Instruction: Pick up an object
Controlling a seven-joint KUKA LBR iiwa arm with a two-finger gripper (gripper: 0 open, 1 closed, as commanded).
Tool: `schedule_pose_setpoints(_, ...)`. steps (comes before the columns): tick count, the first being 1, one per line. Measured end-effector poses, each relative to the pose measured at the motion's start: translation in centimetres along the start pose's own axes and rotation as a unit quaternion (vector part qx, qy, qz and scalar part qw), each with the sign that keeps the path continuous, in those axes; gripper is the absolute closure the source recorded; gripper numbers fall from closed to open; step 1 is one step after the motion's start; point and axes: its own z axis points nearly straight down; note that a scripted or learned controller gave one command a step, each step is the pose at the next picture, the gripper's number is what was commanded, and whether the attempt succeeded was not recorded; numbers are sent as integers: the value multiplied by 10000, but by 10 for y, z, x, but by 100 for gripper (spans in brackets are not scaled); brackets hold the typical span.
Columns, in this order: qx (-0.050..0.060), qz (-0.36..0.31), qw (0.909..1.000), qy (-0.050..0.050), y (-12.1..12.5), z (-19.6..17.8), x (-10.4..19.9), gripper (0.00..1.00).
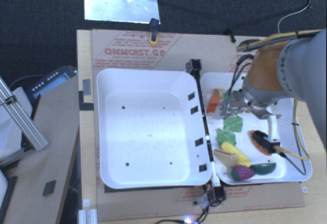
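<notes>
No object has been lifted: the gripper (pixel 232 108) is positioned low in the right bin (pixel 294 167) at frame right, just above the green piece (pixel 234 123), its opening not discernible.

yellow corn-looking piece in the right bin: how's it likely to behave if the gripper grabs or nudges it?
The yellow piece looks long and rounded, so it may roll if nudged sideways. It reads as a small moulded toy, probably stiff and light. It lies against a tan wedge and near a purple piece, so a push likely shifts those too.
</notes>
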Motion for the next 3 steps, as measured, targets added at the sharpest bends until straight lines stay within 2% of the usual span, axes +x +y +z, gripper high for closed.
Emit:
schedule_pose_setpoints(1,21,12,10000,0,7,12,-6,100)
schedule_pose_setpoints(2,6,2,10000,0,33,11,-5,100)
schedule_pose_setpoints(3,46,-4,10000,8,59,12,0,100)
